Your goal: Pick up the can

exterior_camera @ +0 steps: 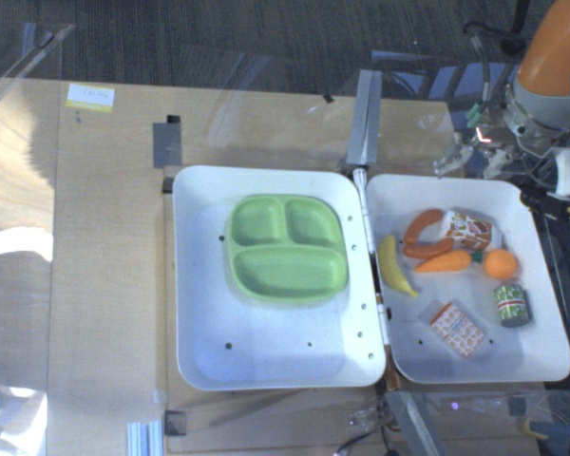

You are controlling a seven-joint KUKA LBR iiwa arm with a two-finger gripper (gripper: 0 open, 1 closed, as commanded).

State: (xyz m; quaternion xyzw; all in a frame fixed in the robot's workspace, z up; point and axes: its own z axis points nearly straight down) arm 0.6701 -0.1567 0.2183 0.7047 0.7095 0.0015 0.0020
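The small green-labelled metal can (512, 305) lies on its side near the right wall of the right-hand shallow white bin (551, 364), just below the round orange fruit (501, 265) and well to the right of the flat red-and-white patterned packet (456, 330); the long orange carrot (442, 263), the reddish sausage (423, 226), the brown-and-white printed carton (467, 228) and the yellow banana (395, 267) crowd the bin's upper and left parts; the left-hand white bin (195, 350) holds a pale green three-compartment tray (287, 249); both bins sit on the wooden tabletop (85, 255). The claw (477, 150) hangs above the far rim of the right bin, well apart from the can, and its tip is too cluttered and small to read, so I cannot tell how it stands. The step in hand looks like the approach, with nothing yet grasped; to do it well, the arm should travel toward the near right part of the bin and come down directly over the can's middle, turned so the closing direction crosses the can's narrow round body and not its length; a descent that drifts upward in the view risks nudging the orange fruit, and one too far right risks the bin wall; a lying can may roll, so close squarely and lift straight.
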